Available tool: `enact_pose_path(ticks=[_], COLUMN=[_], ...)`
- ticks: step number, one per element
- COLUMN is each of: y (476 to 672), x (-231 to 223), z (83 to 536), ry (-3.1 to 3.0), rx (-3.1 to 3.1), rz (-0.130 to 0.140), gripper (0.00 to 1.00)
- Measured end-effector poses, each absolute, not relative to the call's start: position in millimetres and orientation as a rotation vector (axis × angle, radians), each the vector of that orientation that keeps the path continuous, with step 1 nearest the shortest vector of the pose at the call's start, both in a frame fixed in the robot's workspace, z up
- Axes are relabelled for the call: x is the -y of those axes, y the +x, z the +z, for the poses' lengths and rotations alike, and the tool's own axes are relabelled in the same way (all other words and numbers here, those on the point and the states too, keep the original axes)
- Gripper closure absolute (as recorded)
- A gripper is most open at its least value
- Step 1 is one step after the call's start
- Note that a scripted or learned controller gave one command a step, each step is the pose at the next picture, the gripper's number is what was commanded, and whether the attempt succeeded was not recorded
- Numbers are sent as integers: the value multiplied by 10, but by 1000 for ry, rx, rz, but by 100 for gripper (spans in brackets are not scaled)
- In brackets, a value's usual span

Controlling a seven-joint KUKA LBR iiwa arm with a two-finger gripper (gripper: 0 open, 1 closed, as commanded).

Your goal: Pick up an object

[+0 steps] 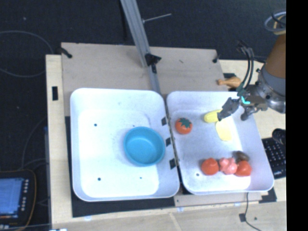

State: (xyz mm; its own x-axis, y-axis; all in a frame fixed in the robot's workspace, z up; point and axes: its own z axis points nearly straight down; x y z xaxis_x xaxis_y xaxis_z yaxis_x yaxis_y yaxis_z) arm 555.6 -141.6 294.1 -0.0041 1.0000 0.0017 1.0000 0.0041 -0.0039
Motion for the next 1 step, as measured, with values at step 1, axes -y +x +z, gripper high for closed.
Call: enact_pose_path(ticks=[1], y=[5563], x=[1416], z=[2965], ry=[-2216], rx=[2226], rz=[-2], gripper=[0])
